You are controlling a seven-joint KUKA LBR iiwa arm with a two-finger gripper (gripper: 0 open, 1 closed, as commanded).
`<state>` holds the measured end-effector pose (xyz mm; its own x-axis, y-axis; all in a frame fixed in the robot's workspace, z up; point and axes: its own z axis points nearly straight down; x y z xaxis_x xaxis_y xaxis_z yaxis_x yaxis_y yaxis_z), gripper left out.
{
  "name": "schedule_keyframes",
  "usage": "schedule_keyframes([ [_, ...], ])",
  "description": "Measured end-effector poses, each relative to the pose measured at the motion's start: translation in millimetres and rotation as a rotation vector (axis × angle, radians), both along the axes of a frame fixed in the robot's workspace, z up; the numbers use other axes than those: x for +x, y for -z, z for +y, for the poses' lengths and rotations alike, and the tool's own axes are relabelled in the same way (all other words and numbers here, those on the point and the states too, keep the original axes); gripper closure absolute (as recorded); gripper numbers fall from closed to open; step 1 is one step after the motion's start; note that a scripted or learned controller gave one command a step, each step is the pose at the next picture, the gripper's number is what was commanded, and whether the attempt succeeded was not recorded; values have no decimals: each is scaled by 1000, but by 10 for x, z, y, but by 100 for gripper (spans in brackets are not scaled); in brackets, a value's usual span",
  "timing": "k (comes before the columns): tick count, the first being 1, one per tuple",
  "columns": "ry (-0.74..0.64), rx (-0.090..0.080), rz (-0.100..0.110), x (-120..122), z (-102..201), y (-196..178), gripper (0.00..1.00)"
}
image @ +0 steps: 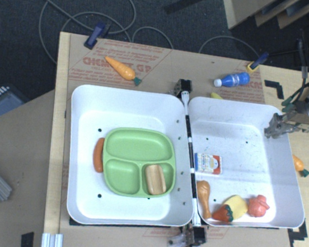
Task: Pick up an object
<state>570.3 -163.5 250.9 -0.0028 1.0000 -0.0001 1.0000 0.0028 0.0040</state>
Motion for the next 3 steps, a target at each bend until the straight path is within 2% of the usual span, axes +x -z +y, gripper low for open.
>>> schedule_keyframes([
  [1,1,1,6,-914,823,5,100],
  [2,3,1,5,-913,814,3,0],
  [3,4,-2,3,-913,90,119,0],
])
